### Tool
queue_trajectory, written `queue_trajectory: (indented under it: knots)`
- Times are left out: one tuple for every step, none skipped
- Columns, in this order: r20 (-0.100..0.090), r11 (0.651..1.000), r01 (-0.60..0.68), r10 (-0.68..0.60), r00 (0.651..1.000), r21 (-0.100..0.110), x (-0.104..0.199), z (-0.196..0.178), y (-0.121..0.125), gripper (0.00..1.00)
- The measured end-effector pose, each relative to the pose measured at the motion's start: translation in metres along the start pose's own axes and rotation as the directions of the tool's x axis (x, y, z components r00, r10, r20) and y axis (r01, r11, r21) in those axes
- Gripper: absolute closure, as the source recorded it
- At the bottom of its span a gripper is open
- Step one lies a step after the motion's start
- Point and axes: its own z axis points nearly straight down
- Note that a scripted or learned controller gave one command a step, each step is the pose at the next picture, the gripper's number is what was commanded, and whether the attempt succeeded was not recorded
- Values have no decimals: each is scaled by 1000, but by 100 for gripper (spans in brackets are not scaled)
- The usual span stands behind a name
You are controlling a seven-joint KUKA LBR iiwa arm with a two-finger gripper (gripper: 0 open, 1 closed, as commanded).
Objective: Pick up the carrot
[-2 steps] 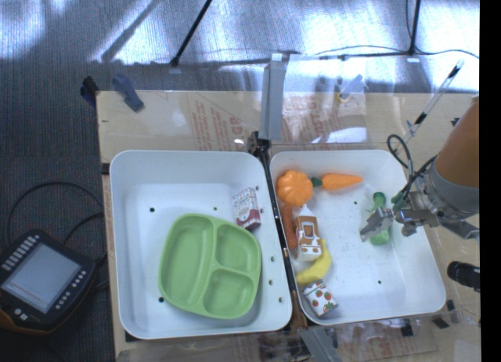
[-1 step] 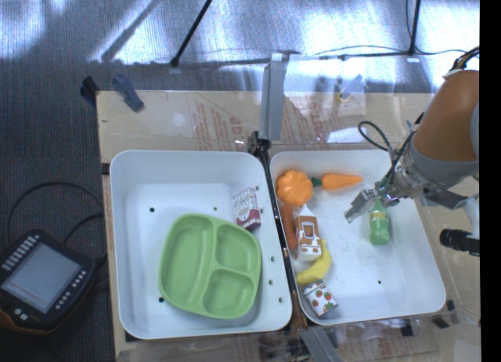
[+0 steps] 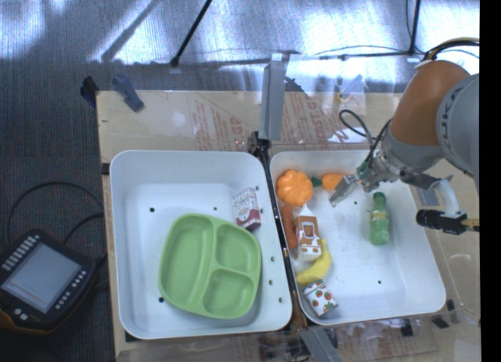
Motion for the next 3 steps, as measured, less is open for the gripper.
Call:
queue_trajectory:
  knots:
    - [1, 916, -402, 402, 916, 1, 32, 5, 23, 0]
    - [1, 965, -263, 263, 965, -1, -9, -41, 11, 0]
    - [2, 989, -146, 146, 989, -2, -10, -106, 11, 0]
